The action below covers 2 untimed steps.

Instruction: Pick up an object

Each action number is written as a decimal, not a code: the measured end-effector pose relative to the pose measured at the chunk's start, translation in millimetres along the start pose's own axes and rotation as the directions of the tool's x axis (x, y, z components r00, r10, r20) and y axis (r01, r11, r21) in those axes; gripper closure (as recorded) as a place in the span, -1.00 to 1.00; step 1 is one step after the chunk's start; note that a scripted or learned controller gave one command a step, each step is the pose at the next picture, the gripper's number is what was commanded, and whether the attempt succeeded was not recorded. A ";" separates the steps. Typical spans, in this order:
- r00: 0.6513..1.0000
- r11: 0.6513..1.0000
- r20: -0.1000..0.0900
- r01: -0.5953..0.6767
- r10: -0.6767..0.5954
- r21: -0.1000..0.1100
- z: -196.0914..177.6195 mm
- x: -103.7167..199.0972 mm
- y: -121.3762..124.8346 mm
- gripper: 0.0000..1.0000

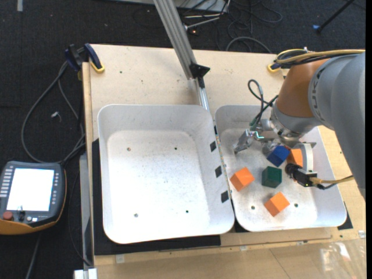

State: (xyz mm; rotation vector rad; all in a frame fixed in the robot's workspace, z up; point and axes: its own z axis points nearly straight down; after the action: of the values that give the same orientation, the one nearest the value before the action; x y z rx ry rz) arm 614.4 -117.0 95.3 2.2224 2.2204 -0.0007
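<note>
Two shallow white bins sit side by side on the bench: the left bin (154,173) and the right bin (302,214); the right bin holds five blocks in all; three are orange, one at the left (242,178), one nearer the front (277,203), and one partly hidden at the right under the arm (296,156); one is blue (278,155); one is dark green (271,176); one handheld control tablet (30,196) lies on the floor at the far left.

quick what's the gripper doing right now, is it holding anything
Gripper: low in the right bin beside the blue block; open or shut cannot be told.
</note>
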 end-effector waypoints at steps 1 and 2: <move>1.000 1.000 0.000 0.000 0.000 -0.002 -10.4 0.1 0.5 1.00; 1.000 1.000 0.002 0.005 -0.005 -0.013 -95.4 1.9 48.0 1.00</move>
State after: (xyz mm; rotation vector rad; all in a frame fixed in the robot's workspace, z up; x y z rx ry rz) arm 662.4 -115.1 190.7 2.2089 2.2186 0.0109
